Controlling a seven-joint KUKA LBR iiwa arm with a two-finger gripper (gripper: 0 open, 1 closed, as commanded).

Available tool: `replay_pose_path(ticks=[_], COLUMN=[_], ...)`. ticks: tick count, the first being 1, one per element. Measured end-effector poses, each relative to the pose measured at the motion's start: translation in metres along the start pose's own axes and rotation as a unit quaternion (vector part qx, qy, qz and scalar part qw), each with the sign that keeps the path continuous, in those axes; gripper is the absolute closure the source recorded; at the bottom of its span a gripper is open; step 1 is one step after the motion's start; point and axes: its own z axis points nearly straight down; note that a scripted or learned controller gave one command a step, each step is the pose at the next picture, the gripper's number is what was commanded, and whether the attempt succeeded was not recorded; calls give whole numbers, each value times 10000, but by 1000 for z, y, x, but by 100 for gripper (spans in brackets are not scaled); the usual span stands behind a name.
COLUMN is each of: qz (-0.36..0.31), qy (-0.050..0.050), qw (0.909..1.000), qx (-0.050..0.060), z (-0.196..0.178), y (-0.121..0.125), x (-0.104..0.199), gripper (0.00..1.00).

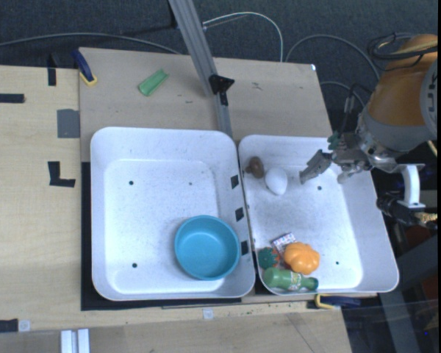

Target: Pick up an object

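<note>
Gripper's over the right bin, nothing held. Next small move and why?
Probably ease the gripper left and down toward the white egg. It is the nearest object, just left of the fingertips, with a brown object beside it; the other items cluster at the right bin's front edge.

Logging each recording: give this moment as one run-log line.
hand: above right bin, nothing seen held | nearest: white egg | blue bowl: left bin

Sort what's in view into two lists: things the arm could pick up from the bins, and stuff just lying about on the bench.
Could be picked:
- white egg
- brown lump
- orange fruit
- green toy
- small red-and-white packet
- blue bowl

The gripper hangs over the right bin.

Lying about:
- green block on the bench
- blue-and-yellow clamp
- grey pole
</note>
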Motion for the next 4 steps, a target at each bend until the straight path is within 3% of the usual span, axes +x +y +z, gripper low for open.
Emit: replay_pose_path(ticks=[2,3,4], qz=[4,-6,3], qy=[-1,1,-10], qw=[10000,10000,10000], qx=[5,-16,-53], z=[121,108,46], y=[-9,-7,-10], x=[-13,-12,-15], gripper=[0,100,100])
